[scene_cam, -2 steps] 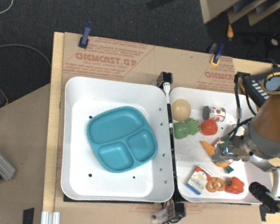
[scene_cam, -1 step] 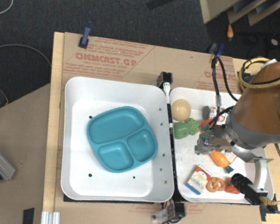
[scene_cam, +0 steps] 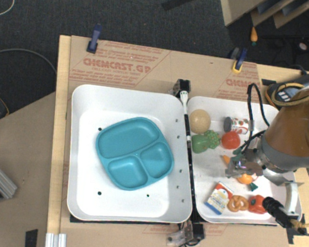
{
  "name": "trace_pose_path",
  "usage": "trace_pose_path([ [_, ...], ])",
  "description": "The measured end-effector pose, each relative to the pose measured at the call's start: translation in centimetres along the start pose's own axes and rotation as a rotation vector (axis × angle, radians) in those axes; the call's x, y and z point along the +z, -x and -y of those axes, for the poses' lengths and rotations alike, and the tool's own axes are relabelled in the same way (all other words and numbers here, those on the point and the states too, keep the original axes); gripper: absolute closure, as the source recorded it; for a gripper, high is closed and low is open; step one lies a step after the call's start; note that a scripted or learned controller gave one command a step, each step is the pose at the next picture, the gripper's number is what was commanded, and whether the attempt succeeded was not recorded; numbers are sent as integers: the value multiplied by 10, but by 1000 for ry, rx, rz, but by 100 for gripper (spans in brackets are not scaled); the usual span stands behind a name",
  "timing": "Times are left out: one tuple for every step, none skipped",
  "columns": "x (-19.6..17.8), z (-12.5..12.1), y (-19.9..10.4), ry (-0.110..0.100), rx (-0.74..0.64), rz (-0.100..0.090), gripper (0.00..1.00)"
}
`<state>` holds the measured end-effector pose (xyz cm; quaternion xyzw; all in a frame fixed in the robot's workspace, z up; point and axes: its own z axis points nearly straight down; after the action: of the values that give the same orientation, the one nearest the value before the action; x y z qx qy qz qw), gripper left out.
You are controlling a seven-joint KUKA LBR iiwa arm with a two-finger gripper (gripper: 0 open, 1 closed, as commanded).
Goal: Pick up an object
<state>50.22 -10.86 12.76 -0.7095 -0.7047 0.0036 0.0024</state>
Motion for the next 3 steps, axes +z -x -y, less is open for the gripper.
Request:
trace_pose_path([
  [-15, -2, -4, 10, -5, -1, 100],
  [-25, -2, -4, 12, -4, 0, 100],
  [-35, -2, -4, 13, -4, 1, 100],
])
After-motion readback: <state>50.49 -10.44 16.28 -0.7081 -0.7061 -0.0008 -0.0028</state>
